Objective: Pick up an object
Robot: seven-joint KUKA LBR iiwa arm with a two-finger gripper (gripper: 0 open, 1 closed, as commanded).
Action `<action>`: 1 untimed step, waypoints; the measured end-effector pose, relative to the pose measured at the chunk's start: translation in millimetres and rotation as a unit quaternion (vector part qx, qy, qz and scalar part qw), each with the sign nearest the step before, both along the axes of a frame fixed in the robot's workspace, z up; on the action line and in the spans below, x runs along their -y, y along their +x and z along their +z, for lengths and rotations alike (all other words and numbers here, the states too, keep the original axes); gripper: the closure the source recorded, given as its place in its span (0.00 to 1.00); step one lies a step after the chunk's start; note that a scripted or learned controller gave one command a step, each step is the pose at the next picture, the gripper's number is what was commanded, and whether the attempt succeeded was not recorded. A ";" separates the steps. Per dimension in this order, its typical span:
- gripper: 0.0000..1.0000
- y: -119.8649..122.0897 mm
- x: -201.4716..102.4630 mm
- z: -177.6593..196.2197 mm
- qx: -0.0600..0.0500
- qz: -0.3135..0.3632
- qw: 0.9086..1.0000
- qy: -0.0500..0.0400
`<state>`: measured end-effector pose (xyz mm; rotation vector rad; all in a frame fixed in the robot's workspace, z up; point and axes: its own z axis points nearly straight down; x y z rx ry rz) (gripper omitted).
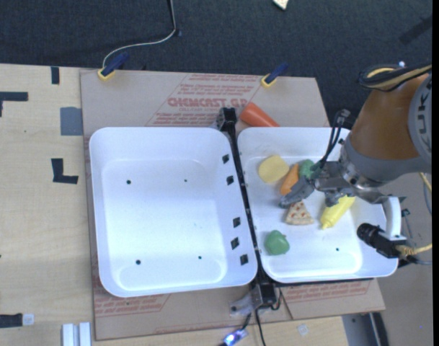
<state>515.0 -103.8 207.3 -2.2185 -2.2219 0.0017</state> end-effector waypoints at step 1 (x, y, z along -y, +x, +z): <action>0.00 63.4 3.5 -115.2 0.002 0.001 1.000 -0.001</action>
